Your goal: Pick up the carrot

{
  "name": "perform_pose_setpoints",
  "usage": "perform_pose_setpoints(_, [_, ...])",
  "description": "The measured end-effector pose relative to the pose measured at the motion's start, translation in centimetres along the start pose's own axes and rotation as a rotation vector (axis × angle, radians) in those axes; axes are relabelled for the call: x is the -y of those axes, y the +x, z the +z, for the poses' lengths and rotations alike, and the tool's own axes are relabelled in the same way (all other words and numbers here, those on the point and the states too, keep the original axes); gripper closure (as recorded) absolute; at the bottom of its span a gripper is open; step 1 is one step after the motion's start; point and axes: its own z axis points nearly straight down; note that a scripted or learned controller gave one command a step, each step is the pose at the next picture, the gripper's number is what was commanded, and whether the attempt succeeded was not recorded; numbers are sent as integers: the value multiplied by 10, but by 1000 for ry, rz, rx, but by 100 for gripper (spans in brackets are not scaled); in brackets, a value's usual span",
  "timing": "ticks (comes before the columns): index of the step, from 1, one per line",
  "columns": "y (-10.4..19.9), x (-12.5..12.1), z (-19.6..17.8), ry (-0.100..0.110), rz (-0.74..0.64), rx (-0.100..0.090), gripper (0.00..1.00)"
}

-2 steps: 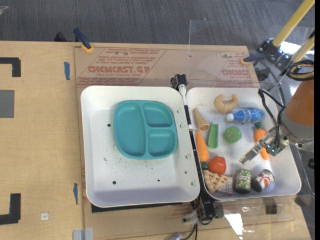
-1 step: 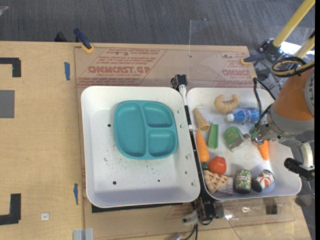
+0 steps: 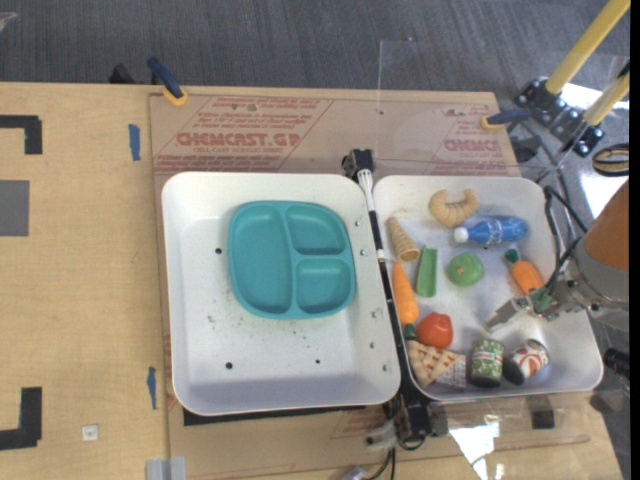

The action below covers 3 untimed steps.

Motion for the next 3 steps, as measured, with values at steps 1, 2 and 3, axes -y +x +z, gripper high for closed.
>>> perform_pose_setpoints(1, [-2, -54, 1, 1, 457, -14, 0])
perform_pose_setpoints(2, [-9, -54, 1, 2, 51, 11, 0])
perform_pose_setpoints(3, [-12, -88, 1, -1, 532, -10, 0])
